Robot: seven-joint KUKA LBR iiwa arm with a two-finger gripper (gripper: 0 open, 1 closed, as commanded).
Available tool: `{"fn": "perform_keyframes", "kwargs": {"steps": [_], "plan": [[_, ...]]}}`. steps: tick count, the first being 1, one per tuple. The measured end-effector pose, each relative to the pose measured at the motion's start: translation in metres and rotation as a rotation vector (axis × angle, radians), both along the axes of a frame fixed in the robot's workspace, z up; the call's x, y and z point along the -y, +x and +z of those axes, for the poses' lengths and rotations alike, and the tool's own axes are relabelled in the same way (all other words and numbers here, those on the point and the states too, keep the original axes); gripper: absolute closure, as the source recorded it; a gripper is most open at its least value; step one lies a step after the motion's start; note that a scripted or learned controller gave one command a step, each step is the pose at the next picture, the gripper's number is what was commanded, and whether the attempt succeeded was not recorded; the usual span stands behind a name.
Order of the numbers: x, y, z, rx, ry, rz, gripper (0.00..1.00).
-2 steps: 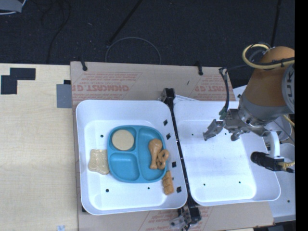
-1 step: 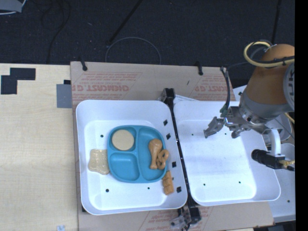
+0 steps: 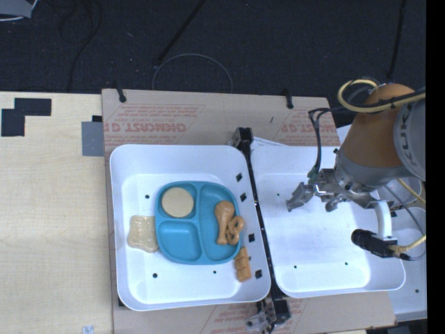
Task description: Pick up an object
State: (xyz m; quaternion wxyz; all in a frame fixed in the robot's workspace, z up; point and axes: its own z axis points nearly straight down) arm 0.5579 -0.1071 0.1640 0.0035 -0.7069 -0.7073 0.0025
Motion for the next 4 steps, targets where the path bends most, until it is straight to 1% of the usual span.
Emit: {"fn": "perform_keyframes", "kwargs": {"steps": [1, 2, 3, 4], "plan": [[0.0, 0.005, -0.062, -0.001, 0.0, -0.001, 0.0], [-0.001, 0.004, -0.077, 0.003, 0.0, -0.002, 0.0], [0.001, 0.004, -0.066, 0.003, -0.001, -0.007, 1.0], [0.003, 0.004, -0.025, 0.007, -0.001, -0.008, 1.0]]}}
